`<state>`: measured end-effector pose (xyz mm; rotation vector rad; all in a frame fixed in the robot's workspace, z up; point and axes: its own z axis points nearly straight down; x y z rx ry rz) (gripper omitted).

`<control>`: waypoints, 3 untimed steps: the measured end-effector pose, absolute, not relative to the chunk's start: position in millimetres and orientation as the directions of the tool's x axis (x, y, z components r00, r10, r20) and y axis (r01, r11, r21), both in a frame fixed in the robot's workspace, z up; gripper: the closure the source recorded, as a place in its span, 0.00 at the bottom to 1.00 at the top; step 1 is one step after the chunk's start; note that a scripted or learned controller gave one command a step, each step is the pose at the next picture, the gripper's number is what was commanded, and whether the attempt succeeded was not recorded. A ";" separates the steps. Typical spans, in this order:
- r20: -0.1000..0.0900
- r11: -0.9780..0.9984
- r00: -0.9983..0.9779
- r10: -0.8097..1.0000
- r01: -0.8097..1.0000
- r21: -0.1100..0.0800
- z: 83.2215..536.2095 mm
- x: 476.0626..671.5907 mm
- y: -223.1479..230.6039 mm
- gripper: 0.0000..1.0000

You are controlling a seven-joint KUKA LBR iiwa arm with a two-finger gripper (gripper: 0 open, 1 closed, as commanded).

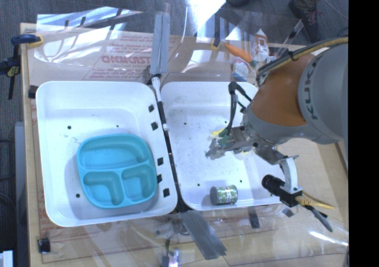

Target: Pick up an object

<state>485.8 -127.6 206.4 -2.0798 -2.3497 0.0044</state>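
**While the arm (296, 100) leans over the right bin (195, 97), a small can (224, 195) lies by the front wall**

As I stand at the bench (331, 224) and look down on it, I see two shallow white bins side by side. The grey arm with its orange band comes in from the right and bends over the right bin. Its gripper (216, 148) hangs low above the middle of that bin's floor, and the tip points toward the divider between the bins. From this angle the wrist covers much of the gripper, so I cannot tell if it is released or clenched. I see nothing held in it. A small yellow-green spot shows just beside the gripper, but it is too small for me to say what it is.

The can is the one loose thing I can make out in the right bin. It is green and silver, and it lies on its side, close to the front wall. It is near the gripper but apart from it, on the side toward the front edge of the bench.

The left bin (89, 106) holds a blue tray (115, 171) with three compartments. The tray lies flat in the front half of the bin, well apart from the arm. Small dark specks are scattered on the floors of both bins.
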 end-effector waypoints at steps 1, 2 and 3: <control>0.002 -0.010 0.010 1.000 1.000 -0.010 205.8 476.7 -129.6 1.00; 0.002 -0.010 0.010 1.000 1.000 -0.010 205.8 476.8 -129.5 0.00; 0.001 -0.028 0.028 1.000 1.000 -0.005 89.1 476.0 -192.7 0.00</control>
